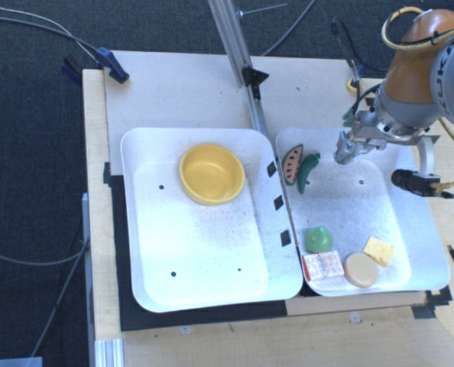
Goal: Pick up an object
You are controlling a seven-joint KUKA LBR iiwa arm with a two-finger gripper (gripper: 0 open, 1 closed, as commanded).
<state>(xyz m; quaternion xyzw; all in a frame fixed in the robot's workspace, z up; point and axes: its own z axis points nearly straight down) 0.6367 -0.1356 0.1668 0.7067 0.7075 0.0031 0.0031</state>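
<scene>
Hand [348, 147] hovering over the top end of the right bin [429, 277], close to its far rim, hanging off the grey arm [422, 67] coming in from the right. Can't tell how far open it is from this angle. Nothing visibly held.

Pickable stuff in the right bin:
- watermelon slice [291, 164] tucked right against the left wall, up top
- green pepper [307, 170] just beside it, near the hand but apart from it
- small green ball [317, 240] lower down, by the left wall
- red-and-white packet [323, 266] just below the ball, pressed against the near rim
- round tan disc [360, 270] beside the packet, also by the near rim
- yellow cheese wedge [378, 251] touching or nearly touching the disc

Middle of the right bin bare, so plenty of open floor between the top pair and the bottom cluster.

Left bin [135, 205]: just a yellow bowl [212, 174] in the upper half, away from the walls, lots of bare floor below it.

Bins touching along the shared edge. Slanted metal pole [231, 29] crossing the table [173, 82] above that seam. Blue clamp [111, 63] on the table's far left corner.
</scene>
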